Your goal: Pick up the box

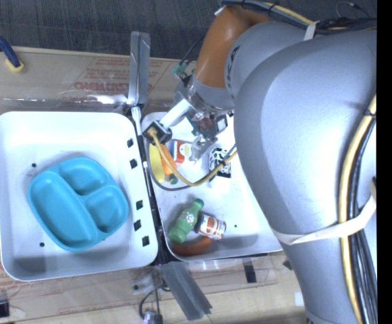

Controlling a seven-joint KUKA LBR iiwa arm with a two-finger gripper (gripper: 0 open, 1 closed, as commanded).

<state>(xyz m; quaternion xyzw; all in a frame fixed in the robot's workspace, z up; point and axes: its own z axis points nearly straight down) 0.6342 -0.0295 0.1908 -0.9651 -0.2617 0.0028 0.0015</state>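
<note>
Grey arm's claw (197, 135) hovers over the box (180, 150); grip state unclear.

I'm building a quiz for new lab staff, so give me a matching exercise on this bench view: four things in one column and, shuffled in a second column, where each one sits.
Things:
1. blue divided plate
2. green bottle
3. gripper
4. orange band

Places:
A. near end of the right bin, beside a small can
B. on the arm, above the wrist
C. alone in the left bin
D. low over the far end of the right bin, above the yellow item

Pairs: 1-C, 2-A, 3-D, 4-B
</note>
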